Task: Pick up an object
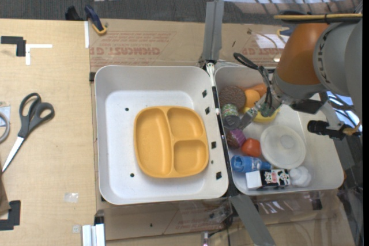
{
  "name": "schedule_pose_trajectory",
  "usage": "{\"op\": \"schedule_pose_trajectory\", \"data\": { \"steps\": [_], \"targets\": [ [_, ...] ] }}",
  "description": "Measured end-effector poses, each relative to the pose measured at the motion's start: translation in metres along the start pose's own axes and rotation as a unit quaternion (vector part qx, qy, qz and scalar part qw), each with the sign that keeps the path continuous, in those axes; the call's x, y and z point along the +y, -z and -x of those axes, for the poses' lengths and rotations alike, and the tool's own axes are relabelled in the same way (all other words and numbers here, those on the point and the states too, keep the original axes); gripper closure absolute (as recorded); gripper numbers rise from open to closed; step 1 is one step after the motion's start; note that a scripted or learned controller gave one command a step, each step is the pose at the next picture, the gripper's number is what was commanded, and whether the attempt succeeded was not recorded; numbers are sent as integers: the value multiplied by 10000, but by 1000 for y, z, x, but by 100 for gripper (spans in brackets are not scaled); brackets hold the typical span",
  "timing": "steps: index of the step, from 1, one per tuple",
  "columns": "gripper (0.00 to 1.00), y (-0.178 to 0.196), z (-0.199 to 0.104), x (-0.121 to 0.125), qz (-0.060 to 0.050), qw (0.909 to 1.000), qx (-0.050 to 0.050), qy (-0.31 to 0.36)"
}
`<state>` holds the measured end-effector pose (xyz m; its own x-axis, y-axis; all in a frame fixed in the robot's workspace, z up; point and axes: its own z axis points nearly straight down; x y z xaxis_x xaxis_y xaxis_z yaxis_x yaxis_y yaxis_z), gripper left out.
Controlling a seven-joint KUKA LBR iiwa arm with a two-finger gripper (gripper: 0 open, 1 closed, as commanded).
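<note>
Closest to the lens is the orange band (302, 55) above my wrist, hanging over the right bin (328, 181). Below it my gripper (252, 114) is sunk low among the clutter at the bin's far left side. Whether my jaws stand wide or narrow I cannot tell; they are dark against dark things, and I see nothing clearly caught between them.

Just beside the gripper lies a yellow piece (266, 117), with an orange ball (253, 94) and a brown scrubby lump (233, 94) a little beyond. A greenish item (229, 110) sits against the bin wall. Nearer the front come a purple object (236, 137), a red one (251, 147), a white round dish (282, 144), a blue bottle (245, 163) and a black-and-white box (272, 178). The left bin (109, 124) holds a yellow divided tray (171, 141), well apart from me.

I judge this the reach-and-grasp step: I am down in the pile but have lifted nothing. Next I would need to close on one item, probably the yellow piece, then rise straight up without dragging its neighbours.
</note>
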<state>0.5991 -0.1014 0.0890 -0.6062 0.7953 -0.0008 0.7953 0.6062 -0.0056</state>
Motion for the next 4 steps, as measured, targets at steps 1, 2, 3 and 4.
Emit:
{"op": "schedule_pose_trajectory", "data": {
  "steps": [1, 2, 3, 4],
  "targets": [
    [0, -1, 31, 34, -60, 9998, 77, -183],
    [100, 6, 32, 36, -45, 9999, 34, -156],
    [100, 152, 33, 44, 2, 9940, 9, -1091],
    [100, 162, -26, 95, -12, 9771, 10, -2126]
  ]
}}
